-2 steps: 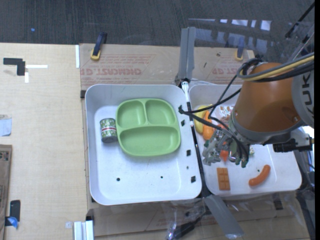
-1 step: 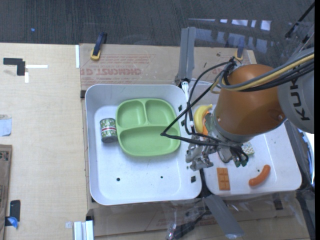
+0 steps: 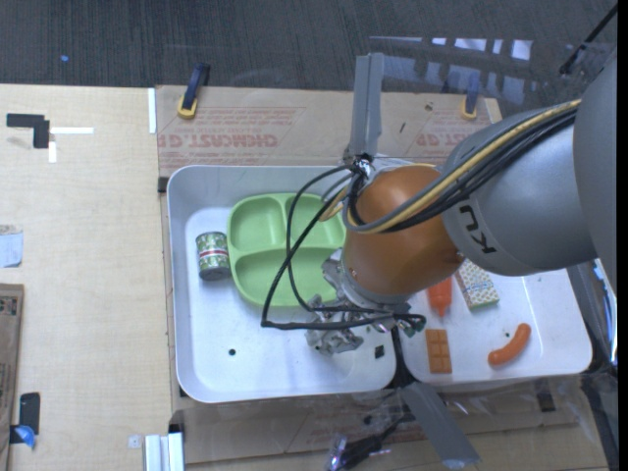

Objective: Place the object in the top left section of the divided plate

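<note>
Arm low over the left bin (image 3: 186,292), beside the green divided plate (image 3: 265,253).

From the fixed overhead camera, the grey arm with its orange band (image 3: 397,238) reaches in from the right and covers the plate's right edge. The gripper (image 3: 339,340) sits just below the plate, near the bin floor; it is small and tangled among black cables, so I cannot tell whether the fingers are wide, narrow, or holding anything. The plate lies in the upper middle of the left bin, and its visible sections look bare. A small can (image 3: 212,256) lies just left of the plate, possibly touching its rim. In the right bin (image 3: 549,361) lie an orange sausage-shaped piece (image 3: 509,344), a brown waffle-like block (image 3: 438,350), a patterned box (image 3: 477,287) and a red item (image 3: 441,296) partly under the arm.
</note>
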`<state>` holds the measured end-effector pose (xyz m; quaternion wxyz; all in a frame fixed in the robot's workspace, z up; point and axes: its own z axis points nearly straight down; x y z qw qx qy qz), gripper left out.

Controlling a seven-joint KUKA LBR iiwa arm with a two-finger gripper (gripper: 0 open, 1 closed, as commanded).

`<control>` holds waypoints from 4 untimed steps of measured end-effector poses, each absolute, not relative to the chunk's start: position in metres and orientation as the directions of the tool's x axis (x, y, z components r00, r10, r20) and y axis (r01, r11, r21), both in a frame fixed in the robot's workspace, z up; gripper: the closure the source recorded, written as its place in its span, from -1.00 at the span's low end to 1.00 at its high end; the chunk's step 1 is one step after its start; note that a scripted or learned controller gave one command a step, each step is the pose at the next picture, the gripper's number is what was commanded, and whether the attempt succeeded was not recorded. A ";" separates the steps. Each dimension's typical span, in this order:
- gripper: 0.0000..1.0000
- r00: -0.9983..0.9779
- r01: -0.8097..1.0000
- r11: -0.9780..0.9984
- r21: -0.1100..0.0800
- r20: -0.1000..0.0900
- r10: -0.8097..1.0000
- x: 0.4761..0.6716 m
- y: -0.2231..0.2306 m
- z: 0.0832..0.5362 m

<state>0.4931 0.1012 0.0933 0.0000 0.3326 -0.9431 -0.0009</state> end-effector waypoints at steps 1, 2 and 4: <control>1.00 -0.773 -0.634 0.773 -0.001 -0.004 -0.634 0.493 0.039 0.192; 1.00 -0.691 -0.723 0.691 0.002 0.000 -0.723 0.494 0.121 0.112; 1.00 -0.760 -0.649 0.760 -0.001 -0.007 -0.649 0.612 0.142 0.223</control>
